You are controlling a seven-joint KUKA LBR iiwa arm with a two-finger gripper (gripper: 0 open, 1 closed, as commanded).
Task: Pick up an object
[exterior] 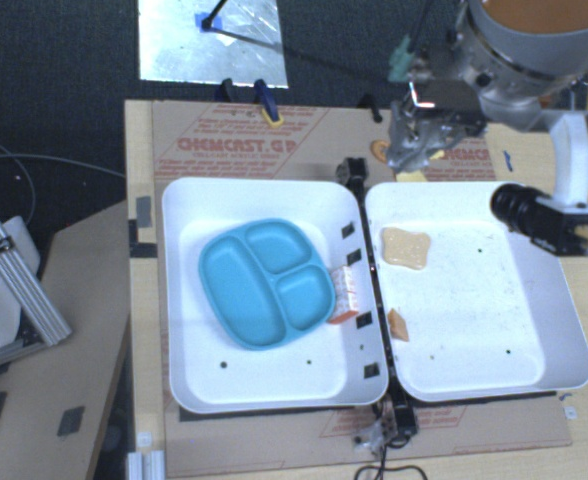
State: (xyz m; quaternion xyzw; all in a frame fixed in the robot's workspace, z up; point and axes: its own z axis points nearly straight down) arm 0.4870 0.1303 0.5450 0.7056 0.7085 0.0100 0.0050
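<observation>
A tan slice of bread (pixel 405 248) lies in the right bin (pixel 534 368), near its left wall. A small orange-brown piece (pixel 398 324) sits further forward by the same wall. A small clear packet with red print (pixel 345 293) rests in the left bin (pixel 224 378), against the right edge of a blue divided plate (pixel 264 282). My gripper (pixel 414 156) hangs over the far edge of the right bin, above and behind the bread slice and apart from it. Nothing shows in its grasp.
The grey arm with its orange band (pixel 534 8) fills the top right. A black cylindrical fixture (pixel 534 216) juts over the right bin's right side. A metal sheet (pixel 212 26) and a blue-yellow clamp (pixel 267 103) lie behind the bins.
</observation>
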